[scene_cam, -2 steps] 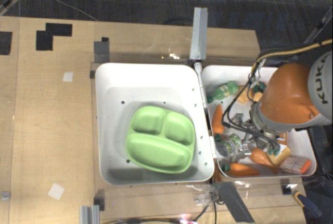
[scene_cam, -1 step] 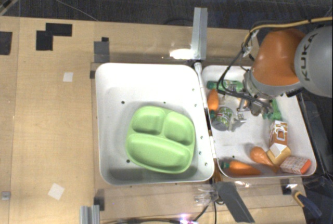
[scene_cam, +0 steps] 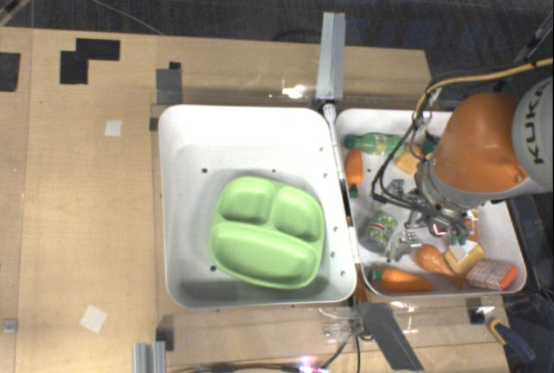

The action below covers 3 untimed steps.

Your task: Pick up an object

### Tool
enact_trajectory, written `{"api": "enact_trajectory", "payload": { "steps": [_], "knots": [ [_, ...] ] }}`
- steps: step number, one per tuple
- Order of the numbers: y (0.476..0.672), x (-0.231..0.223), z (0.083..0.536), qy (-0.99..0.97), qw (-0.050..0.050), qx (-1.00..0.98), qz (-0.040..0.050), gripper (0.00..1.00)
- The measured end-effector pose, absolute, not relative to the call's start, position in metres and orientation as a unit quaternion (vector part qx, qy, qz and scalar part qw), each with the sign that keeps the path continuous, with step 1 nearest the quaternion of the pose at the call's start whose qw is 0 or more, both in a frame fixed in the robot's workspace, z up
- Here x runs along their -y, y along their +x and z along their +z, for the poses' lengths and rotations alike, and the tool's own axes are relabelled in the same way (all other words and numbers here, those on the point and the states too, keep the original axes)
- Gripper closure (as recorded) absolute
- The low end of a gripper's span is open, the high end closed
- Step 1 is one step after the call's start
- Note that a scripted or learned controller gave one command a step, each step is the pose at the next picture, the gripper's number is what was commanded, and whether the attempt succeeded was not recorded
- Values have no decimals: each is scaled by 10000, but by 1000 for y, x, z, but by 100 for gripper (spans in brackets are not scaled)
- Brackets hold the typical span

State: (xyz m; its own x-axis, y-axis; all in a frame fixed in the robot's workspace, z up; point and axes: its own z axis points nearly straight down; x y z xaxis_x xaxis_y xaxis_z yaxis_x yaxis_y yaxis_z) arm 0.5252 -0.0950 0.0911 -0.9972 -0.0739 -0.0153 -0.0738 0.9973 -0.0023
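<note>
The right bin (scene_cam: 511, 233) holds several small items: a green bottle (scene_cam: 374, 141), an orange carrot-like piece (scene_cam: 354, 166), a small green-labelled can (scene_cam: 378, 230), another orange carrot (scene_cam: 405, 279), a tan block (scene_cam: 468, 259) and a red-and-white packet (scene_cam: 495, 273). My gripper (scene_cam: 414, 228) hangs low inside this bin, under the orange wrist band (scene_cam: 476, 146), just right of the can and above an orange piece (scene_cam: 430, 257). The wrist hides most of the fingers.
The left bin (scene_cam: 186, 146) holds a green divided tray (scene_cam: 267, 230). A grey metal post (scene_cam: 330, 55) stands at the back between the bins. Wooden bench surface (scene_cam: 78, 207) lies to the left.
</note>
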Motion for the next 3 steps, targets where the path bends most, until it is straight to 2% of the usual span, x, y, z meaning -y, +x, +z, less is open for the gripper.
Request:
{"api": "enact_trajectory", "payload": {
  "steps": [1, 2, 3],
  "knots": [
    [592, 92, 90, -600, 82, -9982, -10, 0],
    [575, 87, 90, -981, 90, -9951, -13, 0],
    [519, 103, 91, -1237, 87, -9923, -17, 0]
  ]
}}
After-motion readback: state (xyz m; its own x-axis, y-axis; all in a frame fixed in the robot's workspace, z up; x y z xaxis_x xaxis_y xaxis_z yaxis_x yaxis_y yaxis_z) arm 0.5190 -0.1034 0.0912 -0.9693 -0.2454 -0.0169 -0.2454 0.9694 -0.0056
